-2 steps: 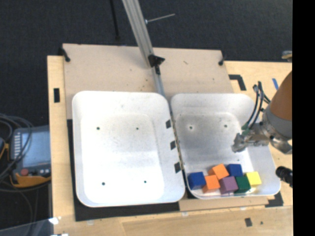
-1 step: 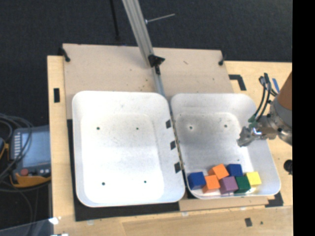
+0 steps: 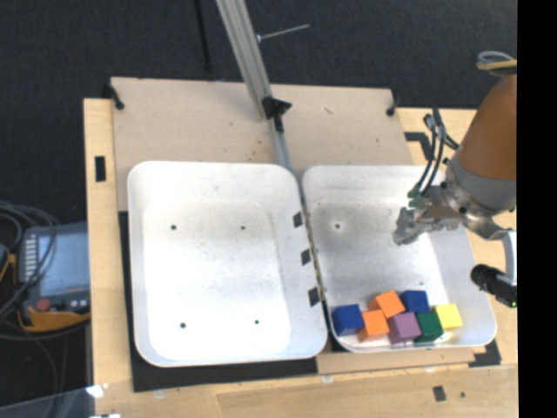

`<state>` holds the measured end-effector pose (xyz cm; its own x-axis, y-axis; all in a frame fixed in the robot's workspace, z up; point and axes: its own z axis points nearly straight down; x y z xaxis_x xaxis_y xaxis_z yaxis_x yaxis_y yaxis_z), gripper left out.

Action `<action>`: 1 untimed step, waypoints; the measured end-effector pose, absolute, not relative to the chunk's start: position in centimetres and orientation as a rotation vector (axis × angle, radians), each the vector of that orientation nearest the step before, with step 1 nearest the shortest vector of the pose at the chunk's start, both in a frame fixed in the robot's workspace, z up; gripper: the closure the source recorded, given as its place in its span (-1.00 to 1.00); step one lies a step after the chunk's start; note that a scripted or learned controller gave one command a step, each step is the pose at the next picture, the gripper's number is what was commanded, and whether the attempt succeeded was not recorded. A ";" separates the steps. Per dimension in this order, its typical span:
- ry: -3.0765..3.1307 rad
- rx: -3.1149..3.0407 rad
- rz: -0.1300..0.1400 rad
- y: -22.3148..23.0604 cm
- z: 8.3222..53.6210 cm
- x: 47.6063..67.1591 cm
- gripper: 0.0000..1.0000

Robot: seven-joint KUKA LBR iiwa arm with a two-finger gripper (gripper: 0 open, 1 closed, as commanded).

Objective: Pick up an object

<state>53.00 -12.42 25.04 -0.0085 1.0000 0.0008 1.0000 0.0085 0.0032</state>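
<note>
2 shallow white bins sat side by side on the bench (image 3: 100, 233): the left bin (image 3: 218, 190) in the middle of the frame, the right bin (image 3: 348, 190) toward the right of the frame, their inner walls almost touching. A slanted metal rail (image 3: 248, 50) ran from the top centre of the frame down to the gap between them.

7 small blocks lay clustered in the lower right corner of the right bin, near its bottom rim. A blue block (image 3: 347, 319) lay at the left end of the cluster, just beside an orange block (image 3: 375, 322). Another orange block (image 3: 389, 303) sat above that, with a second blue block (image 3: 415, 300) to its right. A purple block (image 3: 404, 327) and a green block (image 3: 429, 325) lay along the bottom edge, and a yellow block (image 3: 449, 316) ended the row on the right.

The grey arm with its orange band (image 3: 492, 138) came in from the right edge of the frame. Its gripper (image 3: 407, 230) hung over the middle right part of the right bin, above and apart from the cluster, with bare bin floor between them. Whether the gripper was open or closed could not be told at this size; nothing was seen held in it.

A handheld control unit (image 3: 52, 277) with cables lay at the left edge of the frame.
</note>
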 end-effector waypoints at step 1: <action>2.231 2.210 0.005 -7.1 25.6 55.7 1.00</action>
<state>55.71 -7.08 25.60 -0.0093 1.0000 0.0015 1.0000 0.0093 0.0027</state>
